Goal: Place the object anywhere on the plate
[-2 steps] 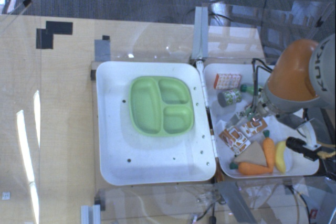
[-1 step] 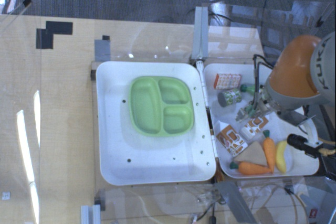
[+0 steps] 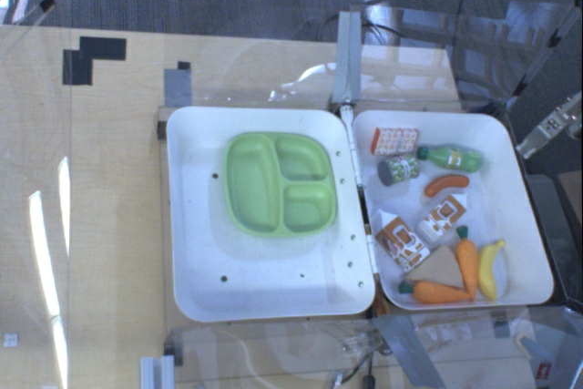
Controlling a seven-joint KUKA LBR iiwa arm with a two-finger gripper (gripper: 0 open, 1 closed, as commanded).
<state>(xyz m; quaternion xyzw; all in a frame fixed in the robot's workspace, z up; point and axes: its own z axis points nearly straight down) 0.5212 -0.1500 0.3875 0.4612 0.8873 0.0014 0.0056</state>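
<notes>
Part of my gripper (image 3: 553, 127) pokes in at the right edge, just outside the right bin (image 3: 533, 223); open or clenched, I cannot tell. Toy foods, a banana (image 3: 492, 270) among them, lie in that bin. The green plate (image 3: 278, 184) sits in the left bin (image 3: 196, 273).

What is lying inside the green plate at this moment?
The green plate in the left bin shows three bare compartments. The bin floor under it is covered.
</notes>
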